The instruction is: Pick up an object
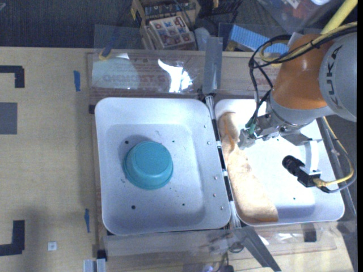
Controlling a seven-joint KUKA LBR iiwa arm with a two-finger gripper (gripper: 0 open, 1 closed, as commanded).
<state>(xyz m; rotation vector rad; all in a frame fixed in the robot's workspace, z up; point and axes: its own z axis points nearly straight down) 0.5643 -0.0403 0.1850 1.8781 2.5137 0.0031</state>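
A teal bowl [148, 164] lies upside down in the middle of the left bin [108, 118]. A long tan, cloth-like object [249, 186] stretches along the left wall of the right bin [317, 208], from its far corner toward its near edge. My gripper [248, 136] hangs low over the right bin, just right of the tan object's upper part and close to touching it. Nothing shows held in it. The grey arm with its orange band [300, 78] covers the right bin's far right part.
A black fitting with a yellow-tipped cable [300, 171] hangs from the arm over the right bin's floor. A metal divider [212, 72] and a clear plastic sheet [142, 72] lie behind the bins. Boxes and clutter sit beyond the bench.
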